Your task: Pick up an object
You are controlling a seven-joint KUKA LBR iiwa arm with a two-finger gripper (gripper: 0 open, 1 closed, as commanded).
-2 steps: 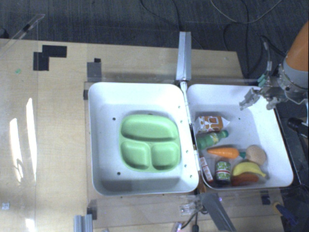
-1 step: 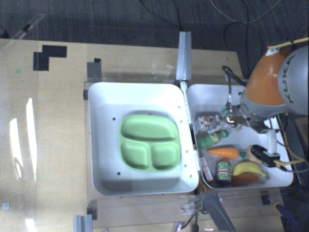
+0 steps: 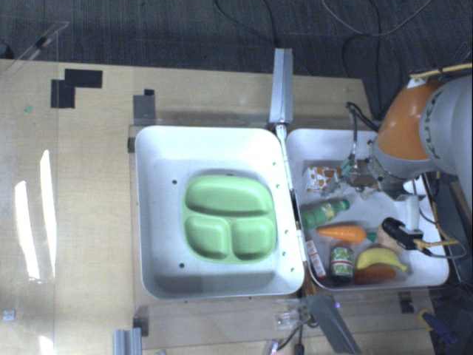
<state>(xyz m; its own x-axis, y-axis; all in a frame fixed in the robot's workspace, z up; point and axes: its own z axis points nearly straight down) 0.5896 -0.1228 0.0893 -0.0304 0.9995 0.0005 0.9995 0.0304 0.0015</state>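
My gripper (image 3: pixel 359 177) hangs low over the back part of the right bin (image 3: pixel 436 276), just right of a small white and brown packet (image 3: pixel 321 177). Below it lie a green bottle (image 3: pixel 324 212) on its side and an orange carrot (image 3: pixel 342 233). Near the front wall are a small dark can (image 3: pixel 341 262), a yellow banana (image 3: pixel 380 257) and a red item (image 3: pixel 373 274) under the banana. A slim wrapped bar (image 3: pixel 314 257) lies along the bin's left wall. I see nothing held in the gripper.
The left bin (image 3: pixel 159 198) holds a green three-compartment tray (image 3: pixel 228 217). A metal divider post (image 3: pixel 281 87) stands between the bins at the back. The grey arm with its orange band (image 3: pixel 403 128) reaches in from the right.
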